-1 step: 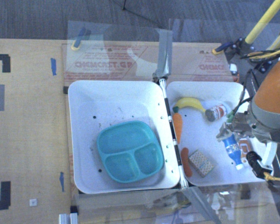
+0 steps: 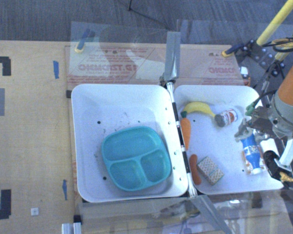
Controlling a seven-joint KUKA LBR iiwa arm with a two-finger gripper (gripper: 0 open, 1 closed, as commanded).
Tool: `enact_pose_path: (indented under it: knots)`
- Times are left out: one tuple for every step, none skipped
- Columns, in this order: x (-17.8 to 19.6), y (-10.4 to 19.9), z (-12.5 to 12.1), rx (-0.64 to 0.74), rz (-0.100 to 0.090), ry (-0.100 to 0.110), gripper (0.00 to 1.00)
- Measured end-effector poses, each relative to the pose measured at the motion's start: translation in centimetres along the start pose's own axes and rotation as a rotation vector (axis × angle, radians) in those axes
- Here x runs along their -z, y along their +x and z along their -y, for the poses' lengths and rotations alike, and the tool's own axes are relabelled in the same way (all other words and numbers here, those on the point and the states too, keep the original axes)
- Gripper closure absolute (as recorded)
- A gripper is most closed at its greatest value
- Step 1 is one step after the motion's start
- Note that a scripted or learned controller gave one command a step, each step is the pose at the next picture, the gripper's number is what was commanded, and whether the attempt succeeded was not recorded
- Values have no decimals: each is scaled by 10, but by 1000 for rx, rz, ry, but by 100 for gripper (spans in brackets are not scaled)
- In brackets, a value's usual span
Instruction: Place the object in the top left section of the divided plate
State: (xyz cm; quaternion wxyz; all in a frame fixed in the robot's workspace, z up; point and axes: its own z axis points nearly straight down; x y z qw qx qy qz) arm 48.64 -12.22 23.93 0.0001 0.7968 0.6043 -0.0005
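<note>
My tool [image 2: 254, 126] over right bin, finger state unclear; blue tube [image 2: 252, 153] just below, long axis near-vertical; divided plate [image 2: 136, 158] far left.

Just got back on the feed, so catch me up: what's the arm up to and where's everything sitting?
The arm's gripper is over the right bin, close to a blue-and-white tube lying there. I can't tell whether it has hold of anything. Also in that bin are a banana, a carrot, a small red-capped bottle, a sponge and a red sausage-like piece. The teal divided plate sits in the left bin with nothing in its sections.
</note>
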Motion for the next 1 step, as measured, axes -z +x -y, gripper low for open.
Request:
enact_pose_path:
  knots:
    - [13,96,33,-81,-1,2,100]
